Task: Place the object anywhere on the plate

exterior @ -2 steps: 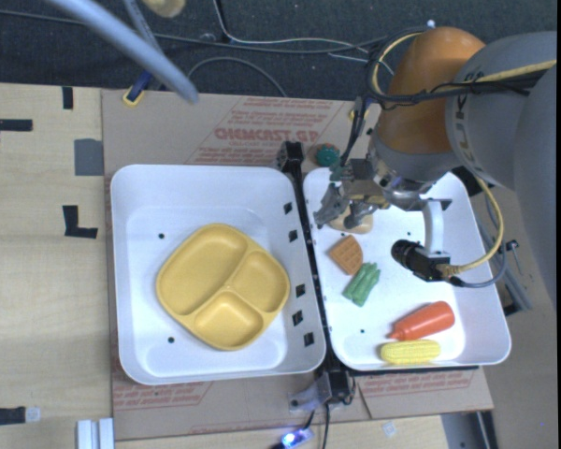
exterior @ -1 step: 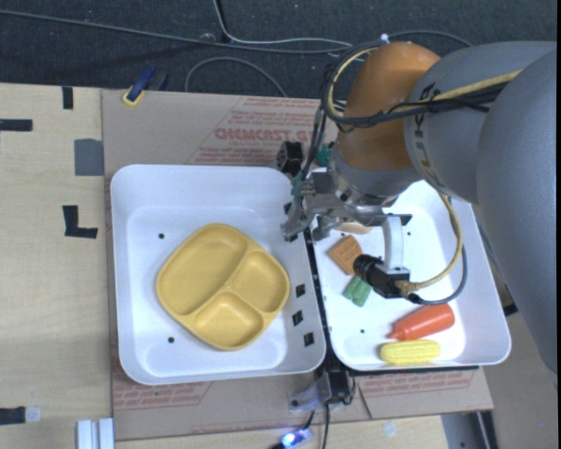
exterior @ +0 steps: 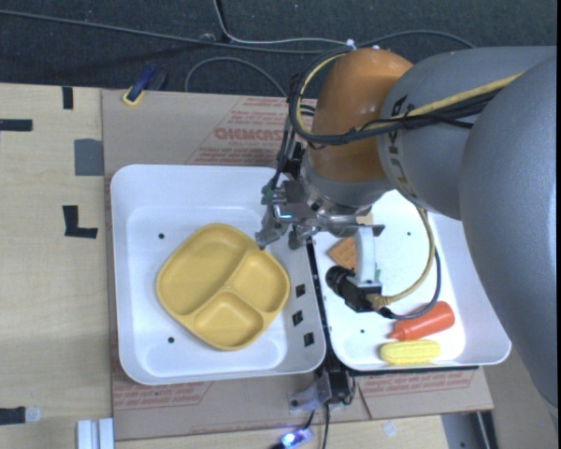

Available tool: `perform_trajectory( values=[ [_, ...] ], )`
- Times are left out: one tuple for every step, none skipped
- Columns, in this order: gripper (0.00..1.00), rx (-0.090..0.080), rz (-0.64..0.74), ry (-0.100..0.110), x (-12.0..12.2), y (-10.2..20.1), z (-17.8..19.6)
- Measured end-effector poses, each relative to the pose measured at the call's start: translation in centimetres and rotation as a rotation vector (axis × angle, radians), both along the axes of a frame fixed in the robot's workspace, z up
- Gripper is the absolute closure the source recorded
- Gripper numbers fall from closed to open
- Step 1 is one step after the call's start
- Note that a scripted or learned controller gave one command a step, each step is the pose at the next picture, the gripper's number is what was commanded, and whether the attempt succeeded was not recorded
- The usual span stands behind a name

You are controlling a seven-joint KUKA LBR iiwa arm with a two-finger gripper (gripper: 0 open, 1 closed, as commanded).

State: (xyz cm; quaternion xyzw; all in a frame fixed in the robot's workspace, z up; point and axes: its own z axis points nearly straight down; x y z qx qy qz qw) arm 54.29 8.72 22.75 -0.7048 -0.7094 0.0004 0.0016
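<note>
Robot lab, taped bench [exterior: 37, 279], loose cables [exterior: 262, 40], cardboard underlay [exterior: 215, 129]

Plate [exterior: 222, 288]: yellow, three compartments, rounded corners; lies flat in the left bin, turned at a slant to the bin walls; nothing rests on it.
Carrot [exterior: 423, 322]: orange; lies flat in the right bin, near the front edge.
Corn cob [exterior: 410, 351]: yellow; lies flat just in front of the carrot.
</note>
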Motion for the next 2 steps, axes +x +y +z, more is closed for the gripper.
perform_trajectory(
  values=[
    [1.0, -0.001, 0.001, 0.001, -2.0, 5.6, -1.1],
    [1.0, 0.0, 0.001, -0.001, -3.6, 10.9, 0.7]
  ],
)
